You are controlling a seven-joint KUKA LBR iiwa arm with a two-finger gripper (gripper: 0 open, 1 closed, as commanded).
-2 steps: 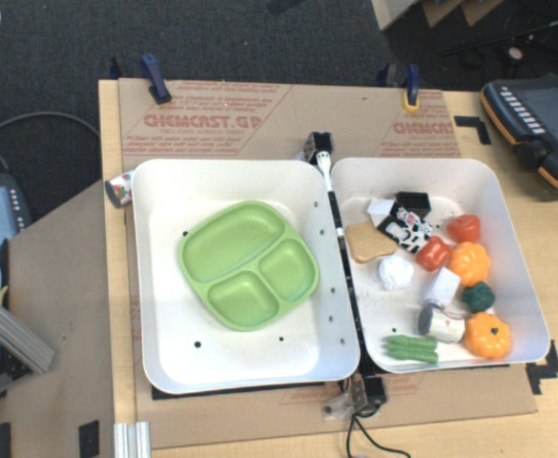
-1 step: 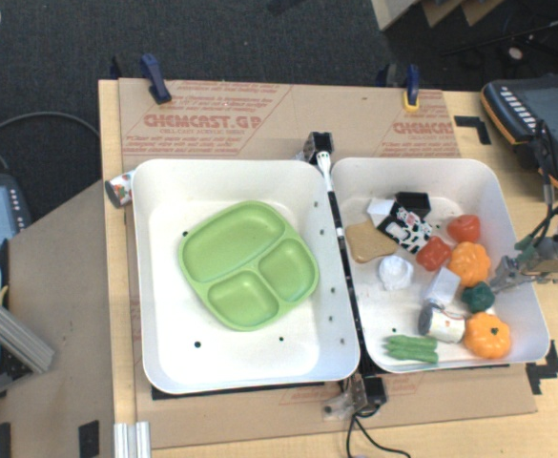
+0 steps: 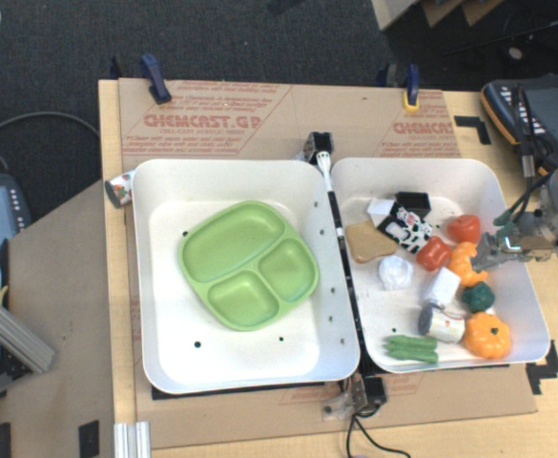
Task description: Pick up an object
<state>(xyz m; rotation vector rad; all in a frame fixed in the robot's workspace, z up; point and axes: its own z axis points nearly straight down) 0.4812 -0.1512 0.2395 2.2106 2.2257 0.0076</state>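
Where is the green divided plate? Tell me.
The green divided plate lies in the middle of the left bin, across the divider from the toy-filled right bin.

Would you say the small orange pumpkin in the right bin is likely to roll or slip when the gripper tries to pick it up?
Probably. The pumpkin looks round and glossy, so it may slip from two fingers. It sits near the bin's sloped edge, beside the green pods, so a nudge could roll it. It looks like hollow plastic, likely light.

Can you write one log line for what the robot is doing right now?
hand: over right bin, by orange toy | green plate: left bin
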